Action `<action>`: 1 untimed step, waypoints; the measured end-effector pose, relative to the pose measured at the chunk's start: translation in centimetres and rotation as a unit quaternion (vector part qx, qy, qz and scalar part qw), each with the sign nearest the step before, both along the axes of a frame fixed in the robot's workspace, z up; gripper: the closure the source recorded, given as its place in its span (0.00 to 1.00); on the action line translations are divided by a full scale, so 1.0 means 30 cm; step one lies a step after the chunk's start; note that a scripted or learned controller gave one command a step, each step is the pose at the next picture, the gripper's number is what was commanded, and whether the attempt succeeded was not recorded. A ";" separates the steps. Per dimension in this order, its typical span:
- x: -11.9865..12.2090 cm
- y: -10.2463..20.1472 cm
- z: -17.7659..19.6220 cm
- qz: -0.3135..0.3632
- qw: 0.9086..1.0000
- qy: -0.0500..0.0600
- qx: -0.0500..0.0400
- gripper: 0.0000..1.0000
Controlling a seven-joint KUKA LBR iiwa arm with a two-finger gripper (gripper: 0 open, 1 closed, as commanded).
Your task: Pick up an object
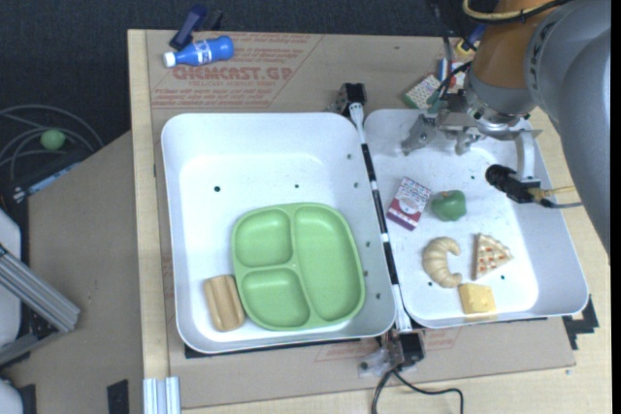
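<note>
**Fingers spread at the far end of the right bin, nothing between them**

The fingers [442, 137] are standing apart over the far end of the right bin [558, 242], two grey prongs splaying out below the wrist, with bare white floor showing between them. The arm's grey bulk is running off the right edge, so most of it is cut off.

Working from the near edge outward: a yellow cheese block [475, 299] is lying by the near rim, a croissant [441, 261] and a pizza slice [491, 255] are sitting just beyond it, then a green rounded object [448, 205] and a small red-and-white packet [408, 202], its print too small to read. All of these are lying nearer the camera than the fingers and apart from them; the packet and green object are the closest.

In the left bin [194, 160], a green divided tray [296, 265] is resting with a tan bread-like piece [224, 302] just beside it.

On the desk [310, 63], red lettering is partly hidden; it seems to read "GEMCAST". A blue-and-white bottle [201, 50] is lying by it.
</note>
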State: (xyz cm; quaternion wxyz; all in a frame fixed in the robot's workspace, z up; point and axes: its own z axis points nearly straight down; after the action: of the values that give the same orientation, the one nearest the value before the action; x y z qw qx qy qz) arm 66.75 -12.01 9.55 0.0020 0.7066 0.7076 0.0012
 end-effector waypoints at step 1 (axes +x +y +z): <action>-0.216 -0.021 -0.033 -0.001 1.000 0.004 0.001 0.00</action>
State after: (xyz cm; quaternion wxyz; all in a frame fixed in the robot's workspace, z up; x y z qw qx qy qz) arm 60.27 -12.65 8.55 -0.0010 0.7076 0.7066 -0.0008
